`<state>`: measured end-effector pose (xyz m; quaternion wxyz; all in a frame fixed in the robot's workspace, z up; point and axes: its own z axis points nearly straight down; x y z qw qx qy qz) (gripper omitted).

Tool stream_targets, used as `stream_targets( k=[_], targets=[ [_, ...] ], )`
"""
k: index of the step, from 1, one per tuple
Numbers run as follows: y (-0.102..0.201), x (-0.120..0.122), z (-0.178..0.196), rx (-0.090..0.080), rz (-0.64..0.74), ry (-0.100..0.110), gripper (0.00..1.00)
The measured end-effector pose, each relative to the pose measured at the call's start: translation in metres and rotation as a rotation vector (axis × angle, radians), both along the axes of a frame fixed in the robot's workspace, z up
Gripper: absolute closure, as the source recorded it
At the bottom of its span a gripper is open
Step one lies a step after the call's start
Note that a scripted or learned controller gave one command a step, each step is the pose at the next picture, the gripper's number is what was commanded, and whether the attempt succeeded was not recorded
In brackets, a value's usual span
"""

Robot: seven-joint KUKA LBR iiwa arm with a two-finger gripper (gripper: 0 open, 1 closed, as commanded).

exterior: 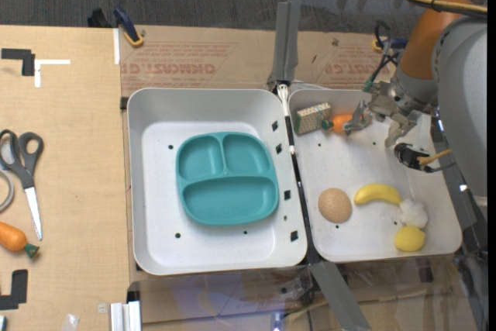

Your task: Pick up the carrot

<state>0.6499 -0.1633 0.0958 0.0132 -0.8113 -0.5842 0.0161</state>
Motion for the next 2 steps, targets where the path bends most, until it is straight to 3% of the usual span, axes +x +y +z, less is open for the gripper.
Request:
stream_targets(
  k=[1, 2],
  targets=[
    [0.016, -0.004, 0.003, -0.022, -0.136, 0.001, 0.00],
    [0.021, 0.011, 0.008, -0.015, -0.486, -0.043, 0.00]
  ],
)
